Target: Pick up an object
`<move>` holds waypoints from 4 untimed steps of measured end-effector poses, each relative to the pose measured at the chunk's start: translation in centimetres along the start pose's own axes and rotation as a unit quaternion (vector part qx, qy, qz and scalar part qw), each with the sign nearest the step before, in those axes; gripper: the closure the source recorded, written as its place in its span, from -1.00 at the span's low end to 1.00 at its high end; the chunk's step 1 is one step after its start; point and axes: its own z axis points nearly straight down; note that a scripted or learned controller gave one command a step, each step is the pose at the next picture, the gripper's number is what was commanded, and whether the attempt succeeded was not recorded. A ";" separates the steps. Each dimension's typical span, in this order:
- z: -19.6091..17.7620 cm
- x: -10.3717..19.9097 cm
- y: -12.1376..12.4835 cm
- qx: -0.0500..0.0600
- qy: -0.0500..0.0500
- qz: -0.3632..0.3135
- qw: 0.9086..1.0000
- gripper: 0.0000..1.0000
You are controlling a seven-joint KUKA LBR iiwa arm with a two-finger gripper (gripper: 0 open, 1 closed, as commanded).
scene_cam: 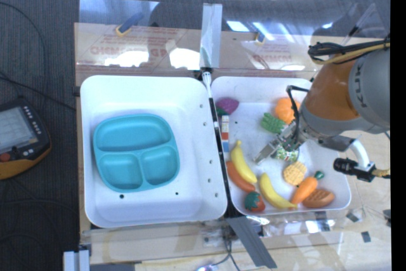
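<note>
You see two white bins side by side. The left bin point(108, 206) holds a blue tray point(135, 152). The right bin point(244, 91) holds toy food. Your arm point(346, 95) reaches in from the right. Its gripper point(283, 144) hangs low over the middle of the right bin, near a green toy point(272, 123) and an orange point(285, 109). You cannot tell how the jaws stand. Two bananas point(244, 163) lie to the left.

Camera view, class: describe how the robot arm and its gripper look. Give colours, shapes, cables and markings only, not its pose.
The arm is a thick, rounded grey body with a broad orange band above the wrist. Black cables loop over its top, and dark lettering is partly visible on the grey shell. The gripper is slim, metallic grey, tapering to narrow fingers. A black cylindrical fitting juts out beside the wrist.
</note>
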 end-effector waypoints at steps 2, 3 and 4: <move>-0.3 2.8 -4.9 -0.003 -0.004 0.055 0.998 1.00; -0.1 -0.8 -0.5 0.003 0.001 0.135 0.991 1.00; -10.0 2.2 4.5 0.005 0.002 0.191 0.982 1.00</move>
